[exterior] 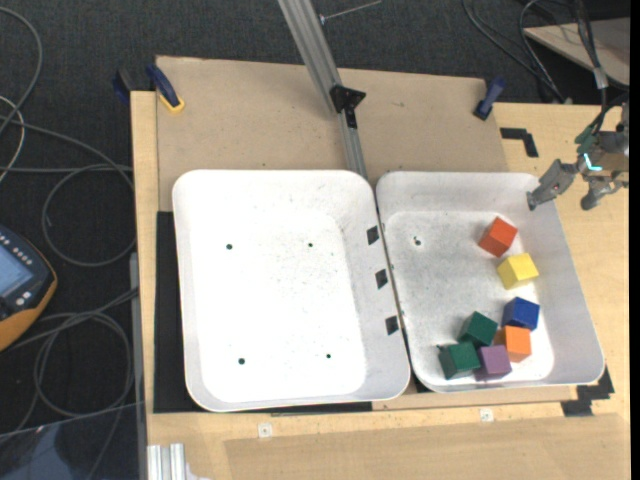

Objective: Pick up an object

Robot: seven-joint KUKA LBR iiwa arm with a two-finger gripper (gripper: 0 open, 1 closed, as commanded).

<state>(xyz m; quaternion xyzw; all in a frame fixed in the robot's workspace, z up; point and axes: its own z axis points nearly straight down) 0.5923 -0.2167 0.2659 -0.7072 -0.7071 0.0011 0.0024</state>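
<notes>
In the right bin point(440, 268) lie several small blocks. A red-orange block point(497, 237) and a yellow block point(517, 269) sit near its right wall. Lower down cluster a blue block point(521, 314), an orange block point(517, 341), a purple block point(494, 361) and two green blocks point(479, 327) point(459, 358). My gripper point(572, 188) hangs at the far right, above the bin's upper right corner, up and right of the red-orange block. Its two grey fingers are spread apart with nothing between them.
The left bin point(270, 288) lies beside the right one, joined by black clips point(380, 278). A metal pole point(320, 58) slants over the bench's back. Blue clamps point(165, 86) point(489, 98) grip the board's far corners. Cables lie on the floor at left.
</notes>
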